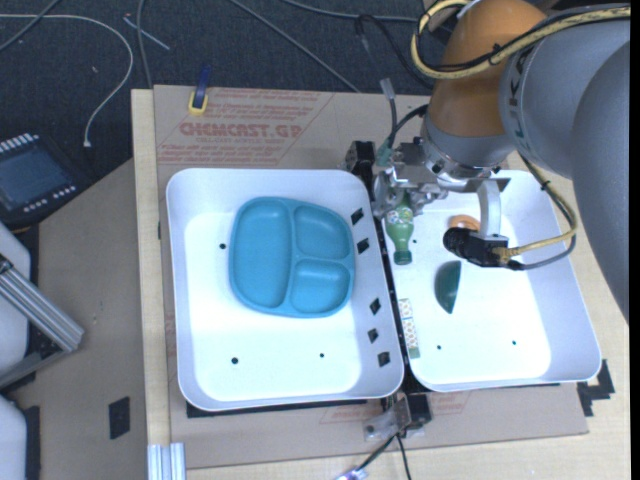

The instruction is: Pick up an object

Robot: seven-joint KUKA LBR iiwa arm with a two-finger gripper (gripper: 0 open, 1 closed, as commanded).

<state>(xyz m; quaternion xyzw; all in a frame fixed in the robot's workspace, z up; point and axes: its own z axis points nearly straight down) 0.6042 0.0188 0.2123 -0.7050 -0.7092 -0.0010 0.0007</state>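
My gripper (401,206) hangs over the left edge of the right bin (520,358), under the orange band of the arm. A small green bottle (402,236) stands upright just below it, its top caught between the fingers, so the gripper is shut on it. A dark teal bowl-like piece (448,286) lies in the right bin a little to the right of the bottle. A small orange object (463,223) peeks out behind a black fitting on the arm.
A blue divided plate (292,256) lies in the left bin (200,348). The ridge between the two bins runs just left of the bottle. Cables loop from the arm over the right bin's back half.
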